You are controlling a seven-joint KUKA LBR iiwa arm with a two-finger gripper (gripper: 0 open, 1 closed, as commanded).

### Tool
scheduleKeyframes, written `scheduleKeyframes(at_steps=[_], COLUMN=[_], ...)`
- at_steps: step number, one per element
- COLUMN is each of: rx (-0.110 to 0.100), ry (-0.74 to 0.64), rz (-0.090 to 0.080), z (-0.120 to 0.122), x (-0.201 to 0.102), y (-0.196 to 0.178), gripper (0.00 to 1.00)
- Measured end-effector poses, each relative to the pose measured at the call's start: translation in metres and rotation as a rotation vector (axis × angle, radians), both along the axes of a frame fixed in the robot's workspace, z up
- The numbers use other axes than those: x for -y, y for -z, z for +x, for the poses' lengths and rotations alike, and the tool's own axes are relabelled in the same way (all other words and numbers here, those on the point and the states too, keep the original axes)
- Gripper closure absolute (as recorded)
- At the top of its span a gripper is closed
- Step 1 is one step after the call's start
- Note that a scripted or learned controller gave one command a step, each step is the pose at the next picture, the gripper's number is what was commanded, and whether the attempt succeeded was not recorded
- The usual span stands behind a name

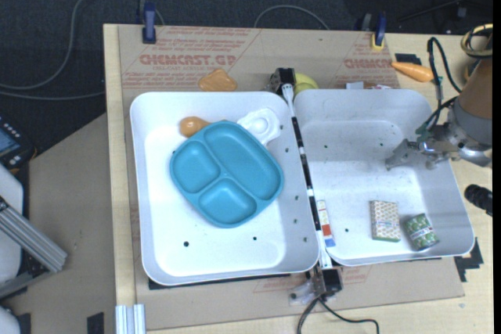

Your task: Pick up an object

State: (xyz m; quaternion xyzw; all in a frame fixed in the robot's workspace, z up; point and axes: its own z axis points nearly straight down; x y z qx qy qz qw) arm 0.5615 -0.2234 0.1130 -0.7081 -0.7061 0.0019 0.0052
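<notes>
Camera view: we read "CHEMCAST GP" on the brown board [188, 59] behind the right bin [356, 121]. In that bin, the gripper [401, 155] is spread and holds nothing. A patterned packet [384, 220] lies nearer us.

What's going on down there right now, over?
Gripper low over right white bin, nothing seen held. Small patterned packet and green patterned roll lie nearer the front. Nothing between, over.

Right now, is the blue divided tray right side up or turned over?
Right side up: the blue tray shows its three hollow compartments facing the camera.
</notes>
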Motion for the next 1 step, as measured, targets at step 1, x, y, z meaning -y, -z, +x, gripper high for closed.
scheduleKeyframes(at_steps=[1], rx=[0.026], ry=[-0.01], rz=[-0.009], z=[0.1111], x=[-0.0181], y=[-0.0676], gripper=[0.0])
